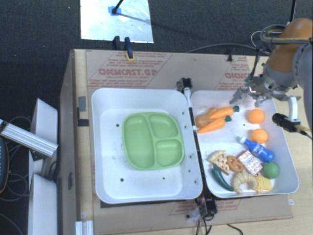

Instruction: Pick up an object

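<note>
Up at the far right corner of the right-hand shallow white plastic bin (288,173), the two-finger metal gripper (249,96) hangs over the rim; I cannot tell how it is set, since the wrist blurs into a tangle of grey metal and cable. Nothing is visibly held. Behind it the arm (288,53) rises grey with its orange band.

Nearest the gripper lie two orange toy carrots (217,119), smooth and tapered, side by side and touching. Just beside them sits one small orange ball (256,116), with a second orange ball (259,135) nearer the camera. Further out come a blue plastic bottle with a white cap (257,150), a green ball (271,170), a dark green pepper (220,177), a pizza slice (219,161), a pretzel (235,164) and a pale croissant (244,181), all crowded together.

For a clean pick, I judge the upper ball or a carrot the better target: each stands apart from the cluttered corner. Round, glossy shapes may squirt out, so the descent should be centred; a carrot should be taken across its narrow width.

In the left white bin (105,131) rests a pale green divided tray (152,140).
</note>
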### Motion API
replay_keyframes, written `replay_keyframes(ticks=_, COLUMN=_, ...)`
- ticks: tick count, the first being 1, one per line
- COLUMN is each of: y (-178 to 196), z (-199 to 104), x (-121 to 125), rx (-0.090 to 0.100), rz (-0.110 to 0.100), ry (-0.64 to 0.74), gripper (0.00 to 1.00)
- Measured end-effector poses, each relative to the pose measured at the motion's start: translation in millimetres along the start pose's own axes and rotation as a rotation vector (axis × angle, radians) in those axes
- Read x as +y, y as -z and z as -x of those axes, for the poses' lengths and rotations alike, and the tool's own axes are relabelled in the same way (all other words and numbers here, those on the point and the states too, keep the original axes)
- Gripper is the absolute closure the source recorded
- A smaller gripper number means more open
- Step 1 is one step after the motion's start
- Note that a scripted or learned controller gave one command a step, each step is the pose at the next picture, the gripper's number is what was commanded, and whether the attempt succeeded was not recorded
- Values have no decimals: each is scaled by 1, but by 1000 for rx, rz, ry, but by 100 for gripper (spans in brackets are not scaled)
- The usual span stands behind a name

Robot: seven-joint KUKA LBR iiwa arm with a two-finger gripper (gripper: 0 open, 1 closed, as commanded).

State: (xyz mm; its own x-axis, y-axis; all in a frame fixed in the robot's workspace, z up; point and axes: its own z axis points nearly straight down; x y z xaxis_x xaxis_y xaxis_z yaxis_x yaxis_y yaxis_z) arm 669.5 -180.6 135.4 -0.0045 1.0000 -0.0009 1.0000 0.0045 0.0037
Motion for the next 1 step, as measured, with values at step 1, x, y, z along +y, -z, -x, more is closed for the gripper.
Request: replay_keyframes(ticks=1, y=-51, z=-40, x=-1, rx=2, rz=-2, ry=1, gripper=0)
